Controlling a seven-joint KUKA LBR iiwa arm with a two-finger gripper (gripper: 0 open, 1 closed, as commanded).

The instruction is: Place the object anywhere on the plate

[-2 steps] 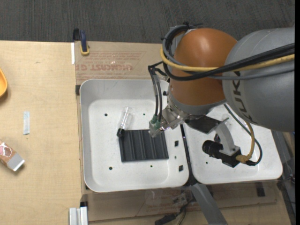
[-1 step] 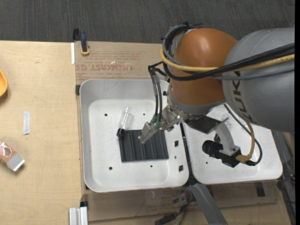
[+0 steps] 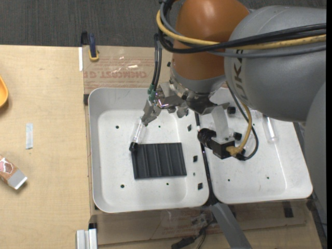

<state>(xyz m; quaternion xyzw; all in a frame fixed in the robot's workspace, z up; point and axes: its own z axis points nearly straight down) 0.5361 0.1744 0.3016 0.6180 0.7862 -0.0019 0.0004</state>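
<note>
On the worktop [image 3: 41,113] at 9 o'clock lie a small clear strip [image 3: 29,136] and, lower, a red-and-white packet [image 3: 11,173]; an orange item [image 3: 2,92] sits at the edge. The left bin [image 3: 101,154] holds a black ribbed plate [image 3: 158,160] near its centre. A slim clear pen-like object with a black tip [image 3: 136,136] lies tilted, its tip touching the plate's 10 o'clock corner. The pincer [image 3: 150,113] is at the object's upper end; its opening cannot be determined. The right bin [image 3: 270,175] sits at 3 o'clock under the arm [image 3: 270,51].
</note>
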